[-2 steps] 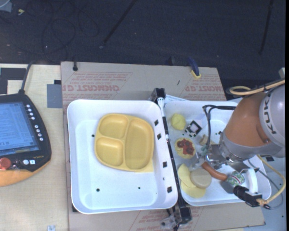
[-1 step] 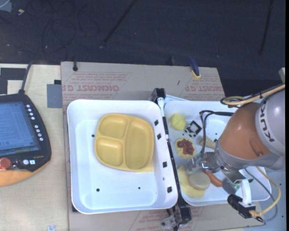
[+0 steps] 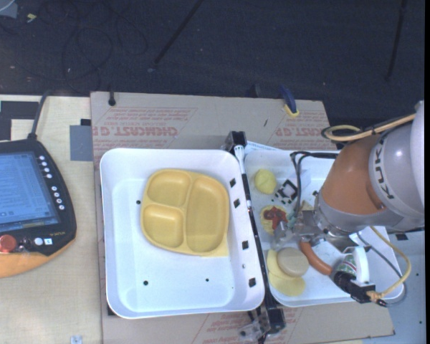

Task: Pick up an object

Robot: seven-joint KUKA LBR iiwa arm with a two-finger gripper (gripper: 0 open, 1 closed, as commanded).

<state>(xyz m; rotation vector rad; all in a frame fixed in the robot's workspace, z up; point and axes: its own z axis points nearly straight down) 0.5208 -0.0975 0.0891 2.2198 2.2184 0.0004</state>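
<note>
Fingers among right bin items; one yellow tray left.

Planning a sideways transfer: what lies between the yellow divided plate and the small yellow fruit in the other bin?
In the camera view, the bins' adjoining white walls with black clips separate yellow divided plate from small yellow fruit.

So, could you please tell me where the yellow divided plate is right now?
The yellow divided plate lies in the left white bin, in its upper middle, just across the divider from the right bin where the arm is working.
</note>
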